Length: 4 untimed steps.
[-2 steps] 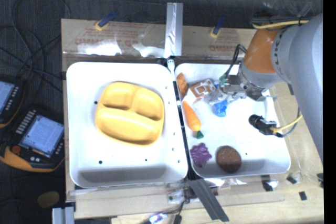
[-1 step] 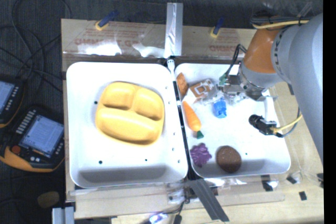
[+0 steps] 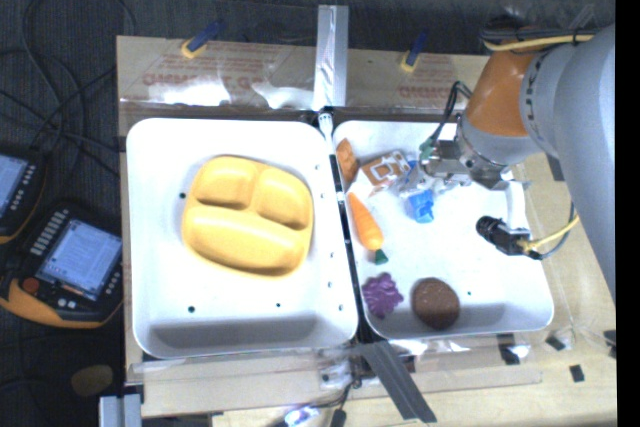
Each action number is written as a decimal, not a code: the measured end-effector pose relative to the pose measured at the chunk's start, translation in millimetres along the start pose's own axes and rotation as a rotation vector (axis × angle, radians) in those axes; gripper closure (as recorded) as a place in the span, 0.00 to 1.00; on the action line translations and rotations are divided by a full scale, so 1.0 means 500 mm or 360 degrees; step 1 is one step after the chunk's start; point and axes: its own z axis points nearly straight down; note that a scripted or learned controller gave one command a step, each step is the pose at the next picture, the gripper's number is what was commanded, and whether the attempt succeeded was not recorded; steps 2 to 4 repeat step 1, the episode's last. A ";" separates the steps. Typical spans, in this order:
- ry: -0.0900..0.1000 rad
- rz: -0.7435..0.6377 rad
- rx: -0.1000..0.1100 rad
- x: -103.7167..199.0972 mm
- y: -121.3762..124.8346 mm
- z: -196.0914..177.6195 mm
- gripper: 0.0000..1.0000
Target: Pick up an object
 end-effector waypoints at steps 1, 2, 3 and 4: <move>-0.0006 -0.0341 0.0013 0.111 0.011 -0.175 1.00; -0.0006 -0.0341 0.0013 0.111 0.011 -0.175 1.00; -0.0006 -0.0341 0.0013 0.111 0.011 -0.175 1.00; -0.0006 -0.0341 0.0013 0.111 0.011 -0.175 1.00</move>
